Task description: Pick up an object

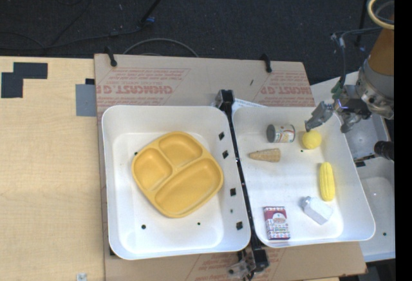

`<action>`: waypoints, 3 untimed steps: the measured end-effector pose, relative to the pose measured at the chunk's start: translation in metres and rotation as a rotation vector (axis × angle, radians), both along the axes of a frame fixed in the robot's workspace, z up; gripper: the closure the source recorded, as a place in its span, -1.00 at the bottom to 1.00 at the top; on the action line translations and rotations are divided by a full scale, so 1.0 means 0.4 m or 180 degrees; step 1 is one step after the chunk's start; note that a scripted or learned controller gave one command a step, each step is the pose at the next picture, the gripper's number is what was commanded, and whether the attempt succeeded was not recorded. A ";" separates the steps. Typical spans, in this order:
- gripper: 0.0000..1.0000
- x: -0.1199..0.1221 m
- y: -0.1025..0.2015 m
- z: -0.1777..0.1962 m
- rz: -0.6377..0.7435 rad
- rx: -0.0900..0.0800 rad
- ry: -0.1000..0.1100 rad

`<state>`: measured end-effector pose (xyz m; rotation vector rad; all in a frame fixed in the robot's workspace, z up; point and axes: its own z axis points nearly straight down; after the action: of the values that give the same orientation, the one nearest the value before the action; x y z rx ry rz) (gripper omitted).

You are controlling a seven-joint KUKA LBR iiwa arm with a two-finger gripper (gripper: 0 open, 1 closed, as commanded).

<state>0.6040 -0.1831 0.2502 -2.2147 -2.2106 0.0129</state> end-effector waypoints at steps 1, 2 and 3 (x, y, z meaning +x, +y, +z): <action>-1.00 0.006 0.001 0.019 0.0007 -0.0007 -0.0039; -1.00 0.010 -0.011 -0.137 0.0005 -0.0004 -0.0022; -1.00 0.022 -0.001 -0.293 0.0013 -0.0003 -0.0024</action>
<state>0.6128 -0.1835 0.1330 -2.2145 -2.2192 0.0058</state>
